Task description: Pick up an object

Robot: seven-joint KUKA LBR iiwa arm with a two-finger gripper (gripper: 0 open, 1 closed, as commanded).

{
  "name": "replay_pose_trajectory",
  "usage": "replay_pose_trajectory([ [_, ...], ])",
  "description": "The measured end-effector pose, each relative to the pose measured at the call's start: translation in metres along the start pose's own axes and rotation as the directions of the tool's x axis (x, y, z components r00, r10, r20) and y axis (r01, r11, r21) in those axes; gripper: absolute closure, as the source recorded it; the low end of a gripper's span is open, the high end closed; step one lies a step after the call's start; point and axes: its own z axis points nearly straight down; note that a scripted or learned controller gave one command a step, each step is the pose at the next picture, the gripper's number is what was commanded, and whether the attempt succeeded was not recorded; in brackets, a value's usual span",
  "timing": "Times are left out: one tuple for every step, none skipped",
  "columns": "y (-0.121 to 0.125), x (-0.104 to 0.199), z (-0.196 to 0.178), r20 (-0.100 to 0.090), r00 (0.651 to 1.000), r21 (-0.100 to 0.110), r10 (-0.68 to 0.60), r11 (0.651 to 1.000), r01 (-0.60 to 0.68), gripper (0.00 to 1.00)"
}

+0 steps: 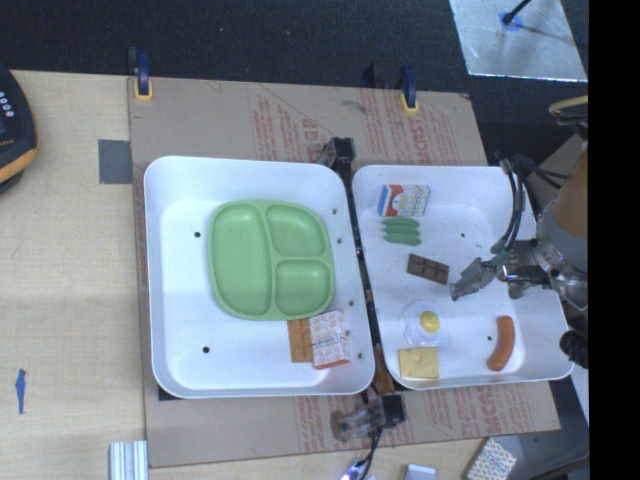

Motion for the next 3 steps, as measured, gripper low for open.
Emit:
replay_pose_trajectory([
  [0.035, 0.022, 0.125, -0.002, 1.0, 0.004, -0.005, 1.0, 0.005, 0.0],
  [0.084, -0.006, 0.118, 0.002, 1.0, -0.006, -0.002, 1.0, 0.002, 0.0],
  [0.082, -0.006, 0.108, 0.001, 1.0, -0.001, -0.003, 1.0, 0.003, 1.0],
])
